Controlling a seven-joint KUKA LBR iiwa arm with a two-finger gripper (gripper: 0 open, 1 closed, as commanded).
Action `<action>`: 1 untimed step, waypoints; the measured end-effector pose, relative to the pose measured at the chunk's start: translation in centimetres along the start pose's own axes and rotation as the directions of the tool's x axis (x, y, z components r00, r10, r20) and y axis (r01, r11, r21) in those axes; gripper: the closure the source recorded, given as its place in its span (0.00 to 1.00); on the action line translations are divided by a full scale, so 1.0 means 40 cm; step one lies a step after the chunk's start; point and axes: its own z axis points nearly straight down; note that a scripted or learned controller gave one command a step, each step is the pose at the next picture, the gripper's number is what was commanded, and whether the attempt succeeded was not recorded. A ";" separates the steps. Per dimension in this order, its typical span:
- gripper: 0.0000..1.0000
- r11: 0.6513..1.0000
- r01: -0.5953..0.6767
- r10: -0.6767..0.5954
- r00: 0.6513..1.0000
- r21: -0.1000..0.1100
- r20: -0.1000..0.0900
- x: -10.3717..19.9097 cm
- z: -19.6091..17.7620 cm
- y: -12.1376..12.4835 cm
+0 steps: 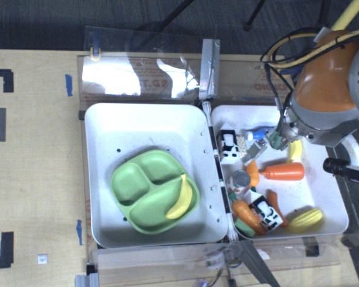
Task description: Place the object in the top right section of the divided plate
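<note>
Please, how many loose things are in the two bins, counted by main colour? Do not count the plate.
Yellow: 3, banana on green plate, one, one.
Orange: 3.
Black-and-white: 2.
Total: 8, as far as the clutter shows.

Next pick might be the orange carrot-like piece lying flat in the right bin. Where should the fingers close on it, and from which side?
Grip the orange piece across its thick middle, coming straight down from above. It lies flat, lengthwise left to right, so the fingers should close across its narrow width. The right bin floor beside its middle looks fairly open; the left end crowds other toys. The gripper hovers close by.
</note>
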 end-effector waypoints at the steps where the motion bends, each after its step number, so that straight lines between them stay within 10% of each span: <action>1: 0.00 0.997 0.083 -0.083 0.997 0.000 0.001 -0.250 0.110 -0.025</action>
